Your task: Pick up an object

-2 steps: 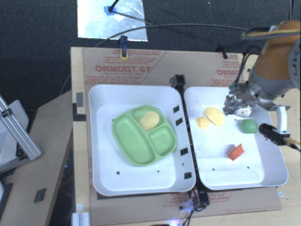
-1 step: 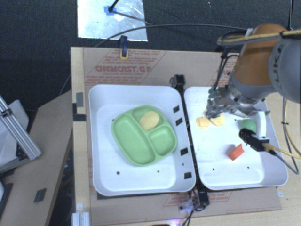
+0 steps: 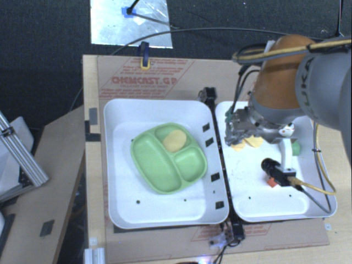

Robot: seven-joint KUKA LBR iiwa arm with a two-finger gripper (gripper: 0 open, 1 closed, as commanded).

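My gripper [image 3: 237, 132] hangs low over the upper left part of the right bin [image 3: 275, 208]. Directly beneath it, and partly hidden by it, lie pale yellow pieces [image 3: 254, 142]; whether the gripper touches them cannot be told. In the left bin [image 3: 126, 208] rests a green divided plate [image 3: 159, 166] with a round yellow object [image 3: 175, 141] in its upper compartment. At the right of the right bin a small green thing [image 3: 296, 147] peeks out from behind the arm, and a small orange-red thing [image 3: 271, 183] lies near that bin's middle.
Black clips [image 3: 214, 176] line the divider between the two bins. The arm's grey and orange body [image 3: 297, 76] covers the top of the right bin. A blue clamp [image 3: 144, 53] sits at the board's far edge.
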